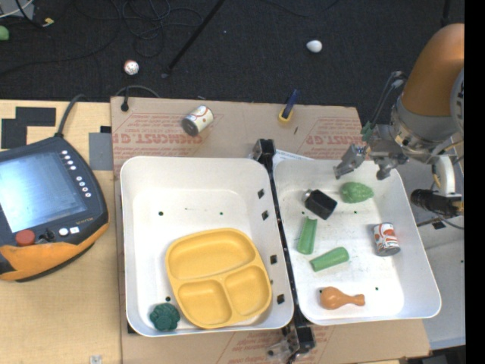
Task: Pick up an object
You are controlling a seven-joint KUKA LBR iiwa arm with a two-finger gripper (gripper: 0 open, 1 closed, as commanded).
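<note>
Cardboard covers the bench under two white bins; the right bin (424, 279) holds a green leafy toy (355, 192) at twelve o'clock, a black block (321, 203), two green pieces, a small can (386, 239) and an orange drumstick-shaped toy (340, 299). A good pick probably means descending straight over the leafy toy, centred, away from the wall. The gripper (367, 162) hangs just above it, fingers spread, holding nothing.
</note>
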